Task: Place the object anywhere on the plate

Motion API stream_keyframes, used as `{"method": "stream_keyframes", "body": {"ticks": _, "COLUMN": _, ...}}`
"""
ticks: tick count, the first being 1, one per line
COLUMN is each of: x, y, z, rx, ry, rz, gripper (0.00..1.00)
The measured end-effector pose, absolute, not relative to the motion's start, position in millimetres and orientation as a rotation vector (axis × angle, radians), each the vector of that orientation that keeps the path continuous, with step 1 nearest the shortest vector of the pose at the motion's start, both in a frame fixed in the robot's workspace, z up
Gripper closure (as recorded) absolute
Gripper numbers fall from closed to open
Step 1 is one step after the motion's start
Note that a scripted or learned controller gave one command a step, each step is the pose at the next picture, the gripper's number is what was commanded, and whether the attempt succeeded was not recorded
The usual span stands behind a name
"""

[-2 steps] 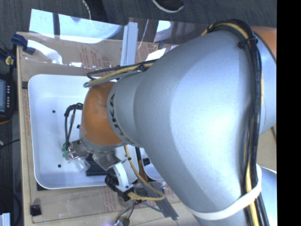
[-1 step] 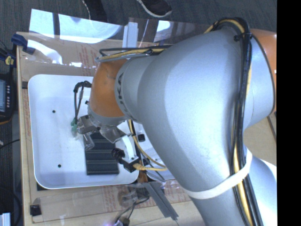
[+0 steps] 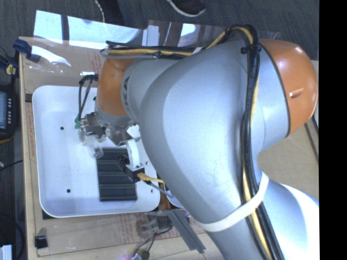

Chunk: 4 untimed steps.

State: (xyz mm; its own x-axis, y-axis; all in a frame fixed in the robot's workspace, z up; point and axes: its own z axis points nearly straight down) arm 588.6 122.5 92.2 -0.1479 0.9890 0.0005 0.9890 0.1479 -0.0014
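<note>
My gripper point(image 3: 93, 138) hangs over the left white bin point(image 3: 54, 145), near its middle, with the orange wrist band point(image 3: 111, 88) just above it. A dark ribbed rectangular block point(image 3: 115, 176) lies flat on the bin floor right beside the gripper, toward the bin's near edge. Whether the gripper touches it is unclear. A small curved white edge point(image 3: 169, 201), possibly the plate, peeks out from under the arm past the bin's right wall. The arm's bulk hides the right bin.
The grey arm point(image 3: 217, 134) covers the middle and right of the view. Cables point(image 3: 84, 99) run down to the wrist. A wooden bench edge point(image 3: 81, 234) runs along the front, and a black device point(image 3: 8, 110) sits at the far left.
</note>
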Motion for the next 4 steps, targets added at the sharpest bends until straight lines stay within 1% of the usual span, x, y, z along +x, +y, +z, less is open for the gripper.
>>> {"method": "stream_keyframes", "body": {"ticks": 1, "x": 538.4, "y": 99, "z": 265, "rx": -2.151, "ry": -2.288, "rz": 0.001, "gripper": 1.00}}
{"method": "stream_keyframes", "body": {"ticks": 2, "x": 538.5, "y": 171, "z": 196, "rx": -2.279, "ry": -2.154, "rz": 0.011, "gripper": 1.00}}
{"method": "stream_keyframes", "body": {"ticks": 3, "x": 606.9, "y": 156, "z": 159, "rx": -2.340, "ry": -2.091, "rz": 0.008, "gripper": 1.00}}
{"method": "stream_keyframes", "body": {"ticks": 4, "x": 639.1, "y": 161, "z": 238, "rx": -2.026, "ry": -2.400, "rz": -0.002, "gripper": 1.00}}
